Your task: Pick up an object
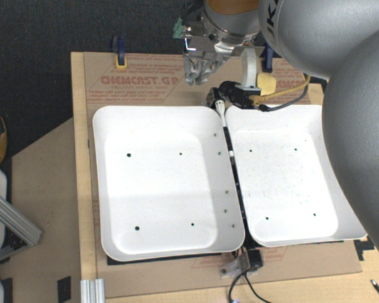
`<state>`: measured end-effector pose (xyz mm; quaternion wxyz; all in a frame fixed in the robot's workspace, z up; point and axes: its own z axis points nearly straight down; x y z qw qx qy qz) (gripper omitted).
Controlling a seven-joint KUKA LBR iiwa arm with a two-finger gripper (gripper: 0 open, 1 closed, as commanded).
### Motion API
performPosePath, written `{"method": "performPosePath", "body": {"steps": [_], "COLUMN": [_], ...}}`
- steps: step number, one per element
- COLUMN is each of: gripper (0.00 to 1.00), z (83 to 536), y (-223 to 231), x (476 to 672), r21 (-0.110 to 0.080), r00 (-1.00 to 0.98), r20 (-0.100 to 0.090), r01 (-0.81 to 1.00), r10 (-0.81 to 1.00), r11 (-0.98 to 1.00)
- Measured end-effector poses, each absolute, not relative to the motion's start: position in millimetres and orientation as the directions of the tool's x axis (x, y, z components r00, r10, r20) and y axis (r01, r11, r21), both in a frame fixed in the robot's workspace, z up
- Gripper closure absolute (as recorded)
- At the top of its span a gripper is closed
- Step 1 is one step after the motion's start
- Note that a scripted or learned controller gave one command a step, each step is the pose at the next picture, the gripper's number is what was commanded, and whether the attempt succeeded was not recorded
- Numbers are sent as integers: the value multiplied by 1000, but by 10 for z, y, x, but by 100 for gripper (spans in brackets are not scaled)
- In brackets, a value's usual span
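White plastic, both bins [158, 182] lie bare of any object I can pick out, so the gripper [199, 73], poised beyond their far edge with jaw state untellable, should first locate something graspable.

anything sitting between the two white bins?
Yes. In the camera view, a thin black strip runs along the seam between the left shallow white bin and the right shallow white bin; nothing else lies there.

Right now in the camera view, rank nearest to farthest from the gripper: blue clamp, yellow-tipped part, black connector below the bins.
From the gripper:
1. Yellow-tipped part, toward the view's right.
2. Blue clamp, toward the view's left, board's back edge.
3. Black connector, at the front edge, farthest.
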<state>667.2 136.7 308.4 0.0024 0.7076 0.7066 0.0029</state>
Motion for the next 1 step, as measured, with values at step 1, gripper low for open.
{"method": "performPosePath", "body": {"steps": [1], "gripper": [100], "z": [2474], "y": [2301], "x": [6644], "r21": [-6], "r00": [-8], "r20": [2], "r01": [1000], "r10": [1000], "r11": [8]}}
